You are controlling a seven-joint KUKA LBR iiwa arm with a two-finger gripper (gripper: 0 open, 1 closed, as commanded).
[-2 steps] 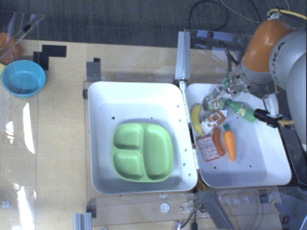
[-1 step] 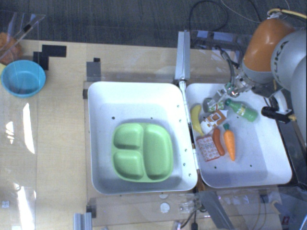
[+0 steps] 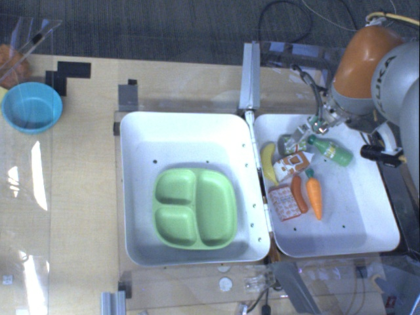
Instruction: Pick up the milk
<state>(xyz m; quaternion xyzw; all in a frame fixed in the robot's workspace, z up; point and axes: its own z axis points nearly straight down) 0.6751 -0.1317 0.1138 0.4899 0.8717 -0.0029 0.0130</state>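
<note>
The milk [image 3: 289, 166] is a small white carton with orange print. It lies on its side in the right bin [image 3: 354, 231], between a yellow banana [image 3: 268, 161] and a carrot [image 3: 314, 197]. My gripper [image 3: 300, 138] hangs low over the bin's back part, just above and behind the carton. Nothing shows as held in it. The grey arm with its orange band [image 3: 367, 58] reaches in from the upper right.
A green bottle [image 3: 331, 150] lies right of the gripper. A reddish sausage [image 3: 298, 193] and a pink-white box [image 3: 283, 203] lie in front of the milk. The left bin [image 3: 138, 176] holds a green divided plate [image 3: 195, 207]. A blue bowl [image 3: 32, 106] sits far left.
</note>
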